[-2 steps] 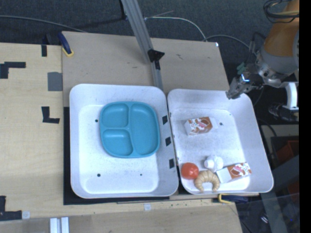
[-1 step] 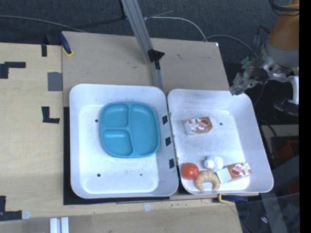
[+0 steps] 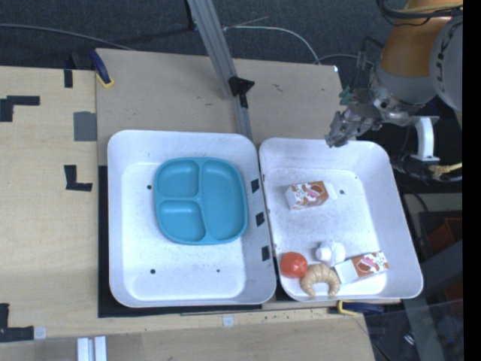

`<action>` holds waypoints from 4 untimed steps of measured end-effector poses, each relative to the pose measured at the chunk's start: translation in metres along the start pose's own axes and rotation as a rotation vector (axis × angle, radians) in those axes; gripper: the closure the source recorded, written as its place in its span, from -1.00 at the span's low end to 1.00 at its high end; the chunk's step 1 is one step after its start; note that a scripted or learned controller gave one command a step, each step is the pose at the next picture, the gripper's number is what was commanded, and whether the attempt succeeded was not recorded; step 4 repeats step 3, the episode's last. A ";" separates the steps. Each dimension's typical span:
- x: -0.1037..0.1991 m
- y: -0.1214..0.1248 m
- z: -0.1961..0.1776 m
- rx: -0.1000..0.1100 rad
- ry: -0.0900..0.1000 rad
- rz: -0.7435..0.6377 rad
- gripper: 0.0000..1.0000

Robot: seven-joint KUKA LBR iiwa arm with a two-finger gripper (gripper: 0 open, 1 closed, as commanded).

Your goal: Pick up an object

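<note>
I see a small red-and-white packet (image 3: 307, 195) near the middle of the right bin (image 3: 398, 224), a tomato (image 3: 294, 263) and croissant (image 3: 321, 278) at its six o'clock. The gripper (image 3: 336, 137) hovers over the twelve o'clock rim, carrying nothing; I cannot tell its spread.

Light wooden bench (image 3: 45, 224); tan board (image 3: 165, 96) beneath bins; dark carpet floor (image 3: 90, 6); grey metal pole (image 3: 214, 40) slanting overhead.
</note>
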State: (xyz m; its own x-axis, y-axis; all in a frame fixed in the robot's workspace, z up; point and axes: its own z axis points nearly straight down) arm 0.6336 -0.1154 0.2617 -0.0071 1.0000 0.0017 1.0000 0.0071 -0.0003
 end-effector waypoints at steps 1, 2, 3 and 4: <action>0.063 0.010 0.010 0.002 0.000 -0.001 1.00; 0.124 0.014 0.007 0.000 0.000 -0.001 1.00; 0.176 0.022 0.024 0.002 -0.001 0.000 1.00; 0.176 0.022 0.024 0.002 -0.001 0.000 1.00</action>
